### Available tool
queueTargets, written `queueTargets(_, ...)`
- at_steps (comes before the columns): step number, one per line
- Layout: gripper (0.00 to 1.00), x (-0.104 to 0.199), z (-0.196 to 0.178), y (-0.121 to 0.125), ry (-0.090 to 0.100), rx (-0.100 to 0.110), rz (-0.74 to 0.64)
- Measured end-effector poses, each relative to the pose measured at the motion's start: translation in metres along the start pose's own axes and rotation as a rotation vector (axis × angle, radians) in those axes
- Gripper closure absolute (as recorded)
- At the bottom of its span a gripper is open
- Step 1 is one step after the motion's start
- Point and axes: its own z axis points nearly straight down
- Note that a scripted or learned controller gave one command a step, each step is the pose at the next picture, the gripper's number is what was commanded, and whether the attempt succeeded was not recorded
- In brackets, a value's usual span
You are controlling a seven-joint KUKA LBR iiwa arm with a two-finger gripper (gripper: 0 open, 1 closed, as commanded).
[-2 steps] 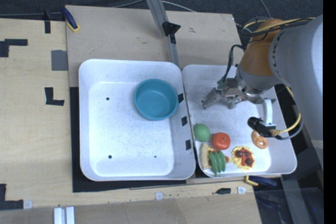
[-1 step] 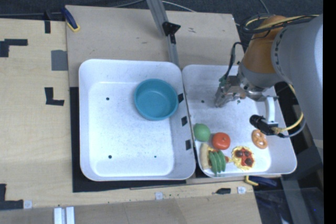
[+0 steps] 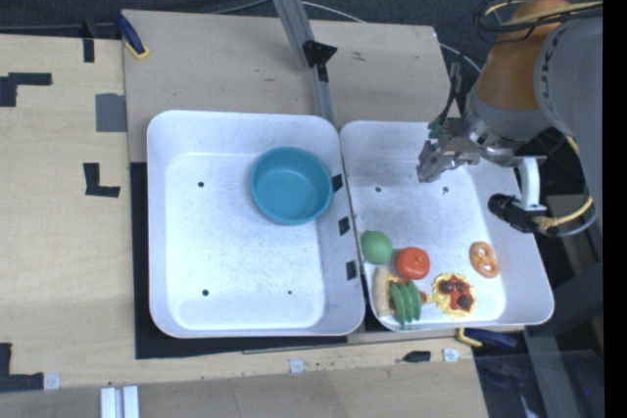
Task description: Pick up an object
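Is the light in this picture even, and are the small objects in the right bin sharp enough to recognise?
Camera view: light is soft and even, with faint shadows and no strong glare on the white bins. The blue bowl is clear; the small toy foods are slightly blurred, the gripper too.

At the right edge of the frame you see the arm (image 3: 578,64), a thick rounded body in plain grey. An orange band (image 3: 514,64) wraps it above the wrist, its top catching the light. Below the band a grey, domed wrist section narrows to the pincer (image 3: 436,163), a small dark grey metal block with pale highlights. A thin dark cable (image 3: 455,98) runs down the band's left side towards it. To the lower right you can make out a white bracket (image 3: 530,181) and a black rounded fitting (image 3: 509,209) with a yellowish cable (image 3: 573,217) looping past it.
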Motion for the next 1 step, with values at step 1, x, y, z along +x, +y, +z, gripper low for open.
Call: queueTargets(1, 1.00, 0.0001, -0.0442, 0.0008, 0.000, 0.002, 0.000)
